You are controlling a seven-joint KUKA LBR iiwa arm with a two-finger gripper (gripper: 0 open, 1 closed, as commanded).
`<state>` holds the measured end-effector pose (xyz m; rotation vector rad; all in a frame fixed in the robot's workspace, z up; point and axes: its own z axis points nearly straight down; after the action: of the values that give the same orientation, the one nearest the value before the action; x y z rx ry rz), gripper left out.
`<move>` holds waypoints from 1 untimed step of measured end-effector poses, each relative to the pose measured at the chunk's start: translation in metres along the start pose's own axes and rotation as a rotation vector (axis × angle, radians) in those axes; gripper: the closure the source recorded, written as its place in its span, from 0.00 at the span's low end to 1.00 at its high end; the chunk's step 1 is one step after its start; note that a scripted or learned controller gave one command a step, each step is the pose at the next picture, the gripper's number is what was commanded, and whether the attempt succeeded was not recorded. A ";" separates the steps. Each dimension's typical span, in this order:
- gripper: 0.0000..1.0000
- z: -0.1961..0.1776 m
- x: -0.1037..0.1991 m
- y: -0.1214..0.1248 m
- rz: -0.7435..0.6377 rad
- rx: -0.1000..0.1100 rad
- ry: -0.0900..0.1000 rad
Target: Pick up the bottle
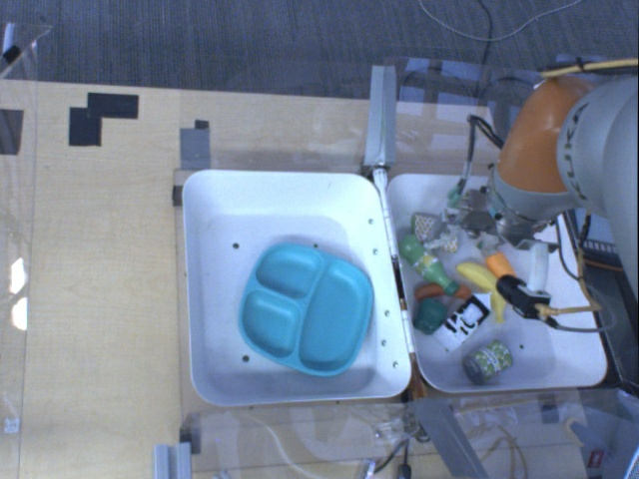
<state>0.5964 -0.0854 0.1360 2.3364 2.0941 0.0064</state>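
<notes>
Green bottle (427,263) is lying tilted near the right bin's (579,372) left wall.
You're seeing the arm (559,148) hanging over that bin; I cannot tell its jaws' state.

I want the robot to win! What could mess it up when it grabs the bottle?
1. The bottle lies against the right bin's left wall, so the tool may bump the wall.
2. Toys crowd it: a banana and a dark green toy lie close by, so the tool might catch one of those instead.
3. The bottle lies on its side and could roll away.
</notes>
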 end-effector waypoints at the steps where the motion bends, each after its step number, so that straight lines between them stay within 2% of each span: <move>1: 0.00 -0.091 -0.010 0.020 0.012 -0.002 0.000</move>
<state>0.6144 -0.0977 0.2269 2.3480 2.0782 0.0081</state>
